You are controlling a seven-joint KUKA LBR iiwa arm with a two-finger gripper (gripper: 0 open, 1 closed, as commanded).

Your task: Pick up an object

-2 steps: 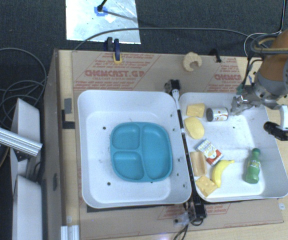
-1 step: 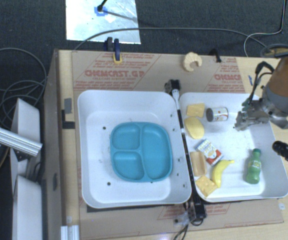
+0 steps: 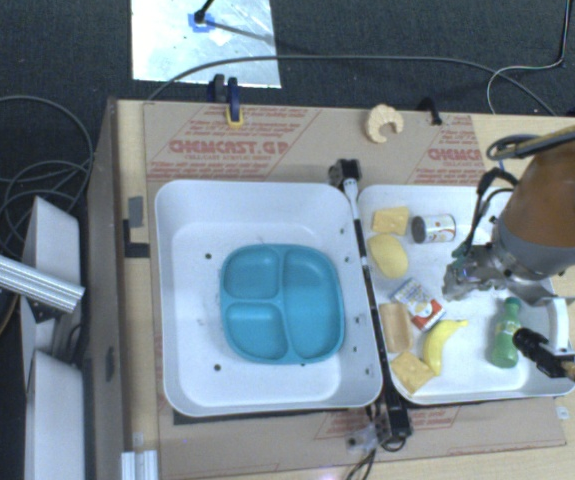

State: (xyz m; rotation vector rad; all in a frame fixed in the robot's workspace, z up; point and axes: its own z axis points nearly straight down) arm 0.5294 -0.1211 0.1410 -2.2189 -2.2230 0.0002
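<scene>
The right bin (image 3: 467, 393) holds several small items: a yellow lemon (image 3: 390, 257), a pale cheese block (image 3: 391, 220), a small can (image 3: 433, 229) on its side, a white and red packet (image 3: 419, 304), a banana (image 3: 442, 340), a tan bread piece (image 3: 394, 326), a yellow wedge (image 3: 411, 371) and a green bottle (image 3: 506, 333). My gripper (image 3: 461, 279) hangs low over the middle of this bin, just right of the packet and left of the bottle. The wrist hides its tips.
The left bin (image 3: 192, 218) holds a blue divided plate (image 3: 281, 302). A tan croissant toy (image 3: 384, 122) lies on the cardboard behind the bins. A black clamp (image 3: 347, 174) sits between the bins at the back. Cables trail around the bench.
</scene>
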